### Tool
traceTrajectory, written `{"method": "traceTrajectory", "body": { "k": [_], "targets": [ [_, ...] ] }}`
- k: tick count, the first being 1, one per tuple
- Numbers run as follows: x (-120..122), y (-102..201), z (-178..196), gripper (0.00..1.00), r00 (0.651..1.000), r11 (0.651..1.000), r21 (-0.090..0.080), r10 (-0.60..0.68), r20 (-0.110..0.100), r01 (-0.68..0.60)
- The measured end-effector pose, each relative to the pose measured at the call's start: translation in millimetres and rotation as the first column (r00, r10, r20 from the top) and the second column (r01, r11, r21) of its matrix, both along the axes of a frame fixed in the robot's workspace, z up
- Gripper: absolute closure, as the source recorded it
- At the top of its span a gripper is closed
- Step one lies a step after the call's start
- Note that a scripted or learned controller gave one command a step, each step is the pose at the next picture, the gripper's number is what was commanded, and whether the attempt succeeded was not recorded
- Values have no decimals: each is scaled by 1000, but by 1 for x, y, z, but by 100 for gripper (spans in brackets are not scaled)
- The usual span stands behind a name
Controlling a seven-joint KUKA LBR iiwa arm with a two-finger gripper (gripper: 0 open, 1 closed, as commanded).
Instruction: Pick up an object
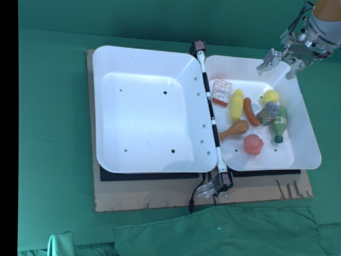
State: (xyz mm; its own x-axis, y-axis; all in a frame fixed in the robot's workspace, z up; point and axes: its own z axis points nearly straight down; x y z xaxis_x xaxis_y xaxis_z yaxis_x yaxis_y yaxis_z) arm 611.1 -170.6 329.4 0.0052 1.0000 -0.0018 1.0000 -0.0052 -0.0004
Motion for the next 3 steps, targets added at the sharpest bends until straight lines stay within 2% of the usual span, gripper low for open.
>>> {"method": "traceTrajectory", "body": {
  "k": [1, 2, 3],
  "targets": [
    [-5, -1, -41, 0, 1000, 1000, 0, 1, 0, -1],
    [-9, -2, -101, 0, 1000, 1000, 1, 1, -3, -1],
    [-7, -4, -147, 0, 1000, 1000, -2, 1, 7, -1]
  ]
}}
